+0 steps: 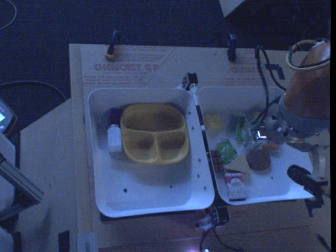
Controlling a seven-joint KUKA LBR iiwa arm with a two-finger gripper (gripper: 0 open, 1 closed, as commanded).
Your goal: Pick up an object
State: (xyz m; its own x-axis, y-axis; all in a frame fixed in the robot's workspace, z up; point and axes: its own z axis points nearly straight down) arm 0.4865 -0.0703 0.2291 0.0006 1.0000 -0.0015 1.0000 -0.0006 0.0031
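End effector (261, 135) low over right bin (278, 189), open/closed state unreadable. Nearest: brown round disc (258, 160) just below it, green packet (227, 151) further left.

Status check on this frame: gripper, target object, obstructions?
Gripper low over right bin, grip unclear. Brown round object just beside it. Green packet close by.

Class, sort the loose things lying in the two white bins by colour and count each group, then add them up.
Yellow: 3, divided plate, block, wedge
Green: 2, packet, upright piece
White: 1, small bottle
Brown: 1, round disc
Red and white: 1, small carton
Total: 8
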